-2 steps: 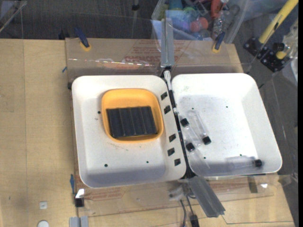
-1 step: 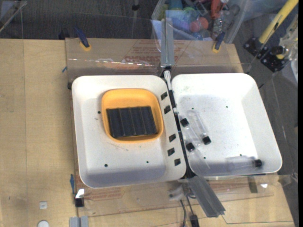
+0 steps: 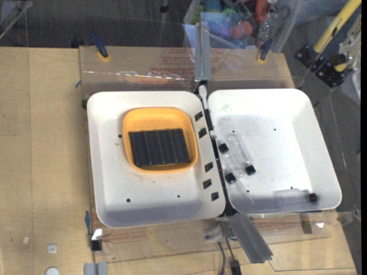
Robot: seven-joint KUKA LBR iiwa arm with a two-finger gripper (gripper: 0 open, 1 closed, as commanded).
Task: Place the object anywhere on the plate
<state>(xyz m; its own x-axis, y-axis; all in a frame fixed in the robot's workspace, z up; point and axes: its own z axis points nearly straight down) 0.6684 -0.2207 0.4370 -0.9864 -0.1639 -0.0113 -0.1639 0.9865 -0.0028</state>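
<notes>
Pincer: can't tell how far open it is or whether it has hold of anything.

Task thing, a black ridged slab [image 3: 159, 146], lies flat inside the orange plate [image 3: 133, 122], filling most of its floor, ribs running top to bottom of frame. Plate sits in the left bin [image 3: 109, 193], left of frame centre, toward the bin's upper half.

Right bin [image 3: 287, 125] touches the left one along a centre seam w/ a row of small black tabs [image 3: 206, 150]. In it, near the seam, are a few clear plastic pieces w/ black ends [image 3: 238, 153]; what they are can't be made out. Another clear tube w/ a black tip [image 3: 295, 197] lies at the bin's lower right corner, well apart from those.

Both bins rest on a wooden counter [image 3: 40, 153]. Blue clamps [image 3: 102, 49] at the upper edge. Clear box of coloured toys [image 3: 241, 10] at top centre. Yellow pole [image 3: 338, 19] at upper right. Grey bar [image 3: 249, 239] pokes out below the seam.
</notes>
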